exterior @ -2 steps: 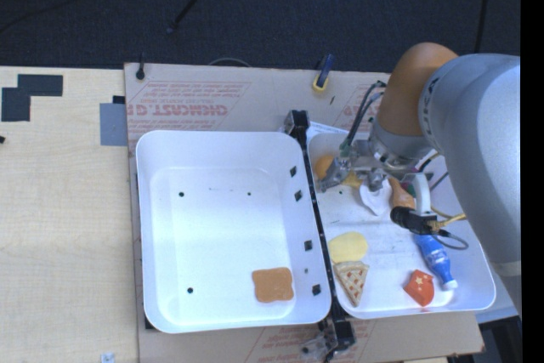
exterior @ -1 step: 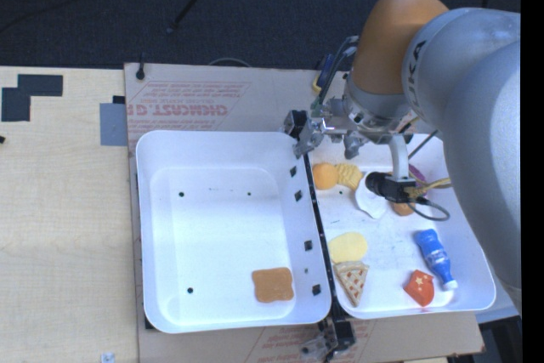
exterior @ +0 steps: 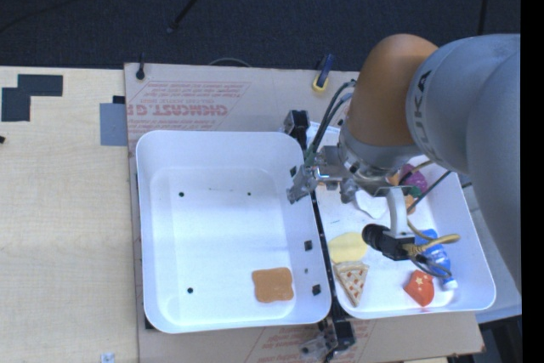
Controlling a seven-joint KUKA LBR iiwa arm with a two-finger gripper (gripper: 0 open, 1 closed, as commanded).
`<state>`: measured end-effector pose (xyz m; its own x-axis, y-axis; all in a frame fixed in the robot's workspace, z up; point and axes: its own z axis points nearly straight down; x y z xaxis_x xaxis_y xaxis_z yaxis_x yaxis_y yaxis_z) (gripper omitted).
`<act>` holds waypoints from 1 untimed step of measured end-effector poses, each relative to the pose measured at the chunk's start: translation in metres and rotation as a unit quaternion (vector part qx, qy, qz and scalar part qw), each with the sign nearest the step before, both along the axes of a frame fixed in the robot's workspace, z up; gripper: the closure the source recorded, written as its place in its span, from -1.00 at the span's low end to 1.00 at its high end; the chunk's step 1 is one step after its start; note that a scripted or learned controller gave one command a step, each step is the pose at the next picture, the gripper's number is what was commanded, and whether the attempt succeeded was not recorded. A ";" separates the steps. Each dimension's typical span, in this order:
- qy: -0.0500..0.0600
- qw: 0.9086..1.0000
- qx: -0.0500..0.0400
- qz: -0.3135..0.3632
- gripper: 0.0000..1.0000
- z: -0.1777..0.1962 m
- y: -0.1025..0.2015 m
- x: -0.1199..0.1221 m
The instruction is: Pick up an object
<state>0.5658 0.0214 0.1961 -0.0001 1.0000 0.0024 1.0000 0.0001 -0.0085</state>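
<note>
Toast (exterior: 272, 285) lies at five o'clock in the left bin (exterior: 170, 183). In the right bin (exterior: 384, 295), a pizza slice (exterior: 351, 280) sits at seven o'clock, with a disc (exterior: 347, 247) just behind it.

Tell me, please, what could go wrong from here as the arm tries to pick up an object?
1. The grey arm hangs over the adjoining rims of the crowded white bin and the sparser white bin; a descent there might strike a rim.
2. The pale yellow round piece and the triangular pizza-slice toy lie close together, so a grasp may nudge one away.
</note>
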 end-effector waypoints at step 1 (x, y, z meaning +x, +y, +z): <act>-0.001 1.000 -0.001 0.000 1.00 0.009 -0.002 0.003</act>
